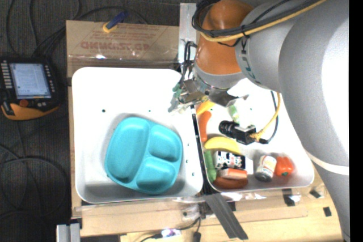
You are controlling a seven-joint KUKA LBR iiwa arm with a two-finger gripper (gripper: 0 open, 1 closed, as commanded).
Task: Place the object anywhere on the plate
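Presently: gripper over the bins' divider, beyond plate; finger state indeterminable; carrot just beside.

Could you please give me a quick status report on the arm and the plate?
Gripper above the bins' divider. Blue plate bare, left bin. Toy food piled right.

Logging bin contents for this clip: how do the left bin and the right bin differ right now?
The left bin holds one thing, a blue divided plate; the right bin holds a cluster of small items, among them a banana and a carrot. The left bin's floor is mostly bare; the right bin is partly covered by the arm. The gripper hangs over their shared edge. Both are shallow and white.
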